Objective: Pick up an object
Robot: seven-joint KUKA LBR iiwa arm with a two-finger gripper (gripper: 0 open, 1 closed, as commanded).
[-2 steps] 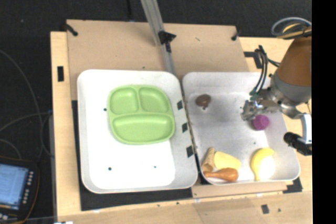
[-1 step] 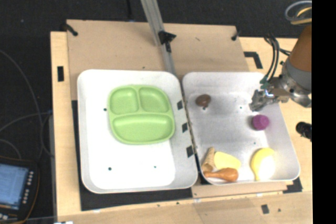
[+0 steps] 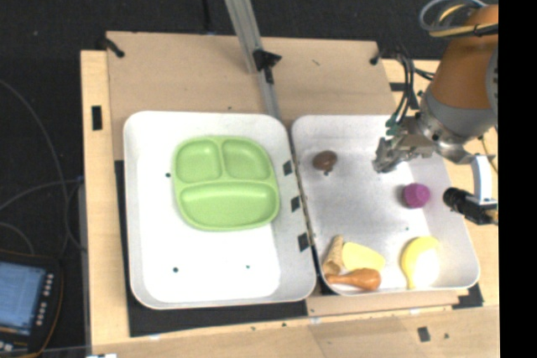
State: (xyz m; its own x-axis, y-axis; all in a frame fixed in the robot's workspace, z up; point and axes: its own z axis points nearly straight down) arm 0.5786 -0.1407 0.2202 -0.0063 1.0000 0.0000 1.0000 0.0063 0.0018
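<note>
In the right bin (image 3: 369, 130) sit a small round purple piece (image 3: 415, 195) near the right wall, a brown mushroom-like toy (image 3: 325, 160) toward the left, a pale yellow lemon-shaped object (image 3: 420, 261) at the front right corner, and a cluster of a yellow wedge (image 3: 362, 254) and an orange carrot-like piece (image 3: 357, 278) along the front wall. The gripper (image 3: 388, 157) hangs over the bin's back area, between the brown toy and the purple piece and apart from both; whether it is released or clenched I cannot tell. The left bin (image 3: 151, 264) holds a green divided plate (image 3: 225, 183), and I can read no writing anywhere.
</note>
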